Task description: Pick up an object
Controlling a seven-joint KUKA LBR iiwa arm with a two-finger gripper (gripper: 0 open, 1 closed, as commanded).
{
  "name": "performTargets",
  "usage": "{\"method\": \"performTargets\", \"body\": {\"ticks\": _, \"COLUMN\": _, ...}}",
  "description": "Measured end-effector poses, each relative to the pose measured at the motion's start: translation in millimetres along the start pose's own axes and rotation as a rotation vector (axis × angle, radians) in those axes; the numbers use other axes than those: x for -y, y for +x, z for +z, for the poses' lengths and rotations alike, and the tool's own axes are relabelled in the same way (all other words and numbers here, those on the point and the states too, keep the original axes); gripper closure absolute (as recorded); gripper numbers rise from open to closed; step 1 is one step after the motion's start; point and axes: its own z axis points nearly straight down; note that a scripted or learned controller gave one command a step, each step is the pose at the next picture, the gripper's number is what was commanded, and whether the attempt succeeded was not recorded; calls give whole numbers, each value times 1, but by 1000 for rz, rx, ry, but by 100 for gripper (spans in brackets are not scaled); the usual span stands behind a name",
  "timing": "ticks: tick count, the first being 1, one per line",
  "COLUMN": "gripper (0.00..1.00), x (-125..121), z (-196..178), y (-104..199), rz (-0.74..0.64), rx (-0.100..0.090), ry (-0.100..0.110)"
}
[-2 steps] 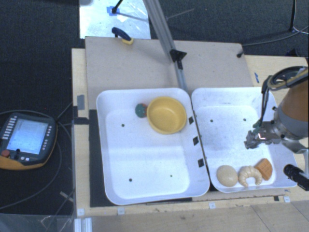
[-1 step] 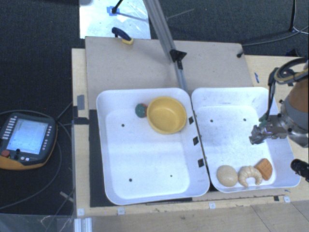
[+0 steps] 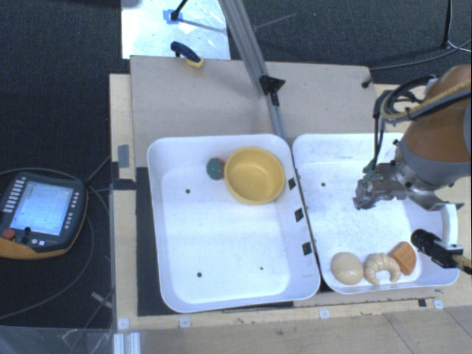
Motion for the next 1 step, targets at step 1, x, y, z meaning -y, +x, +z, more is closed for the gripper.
{"method": "performTargets", "body": {"ticks": 1, "gripper": 100, "x": -24, "z": -6, "y": 45, "rz": 1, "rx": 0, "ry": -1}}
